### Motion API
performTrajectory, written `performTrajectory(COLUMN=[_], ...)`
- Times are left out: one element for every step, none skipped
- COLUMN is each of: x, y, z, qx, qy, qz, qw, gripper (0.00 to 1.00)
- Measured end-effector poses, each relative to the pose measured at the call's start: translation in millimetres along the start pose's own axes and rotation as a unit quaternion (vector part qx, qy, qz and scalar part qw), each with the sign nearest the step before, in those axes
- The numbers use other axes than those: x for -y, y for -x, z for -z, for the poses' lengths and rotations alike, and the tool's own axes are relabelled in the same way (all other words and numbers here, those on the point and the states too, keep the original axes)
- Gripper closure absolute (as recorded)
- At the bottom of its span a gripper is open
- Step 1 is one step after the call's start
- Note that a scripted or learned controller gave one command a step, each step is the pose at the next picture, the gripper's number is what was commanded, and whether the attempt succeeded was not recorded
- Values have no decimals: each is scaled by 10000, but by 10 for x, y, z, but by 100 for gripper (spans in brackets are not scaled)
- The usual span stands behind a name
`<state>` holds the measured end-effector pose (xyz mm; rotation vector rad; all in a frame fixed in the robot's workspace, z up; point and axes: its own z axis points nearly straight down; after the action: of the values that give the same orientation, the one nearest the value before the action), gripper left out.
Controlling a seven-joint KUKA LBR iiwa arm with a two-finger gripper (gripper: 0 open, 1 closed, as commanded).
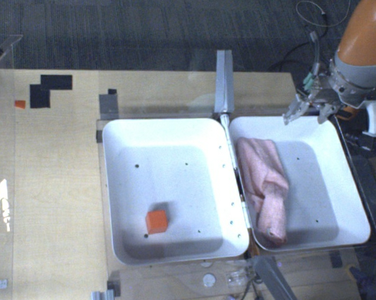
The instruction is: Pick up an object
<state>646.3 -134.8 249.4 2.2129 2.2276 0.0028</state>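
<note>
Pink cloth (265, 189) lies lengthwise front-to-back in right bin (340, 226).

Arm (362, 39) cut off by top-right edge, I only get wrist. Gripper (309, 112) tips too small/blurry for me to tell open vs closed.

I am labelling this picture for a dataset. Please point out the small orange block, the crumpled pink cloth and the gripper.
Small orange block (157, 221): camera view, on its top face.
Crumpled pink cloth (264, 183): camera view, on its middle fold.
Gripper (309, 110): camera view, midway between its fingertips.
</note>
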Motion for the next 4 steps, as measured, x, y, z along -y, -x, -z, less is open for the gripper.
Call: performTrajectory(x=[360, -18, 407, 373], y=[-5, -275, -211, -223], z=[-1284, -1605, -1593, -1454], qx=[-1, 6, 10, 16], qy=[-5, 38, 49, 103], qz=[-30, 887, 1078, 1079], qw=[10000, 9960, 9942, 9941], gripper=[0, 0, 0, 100])
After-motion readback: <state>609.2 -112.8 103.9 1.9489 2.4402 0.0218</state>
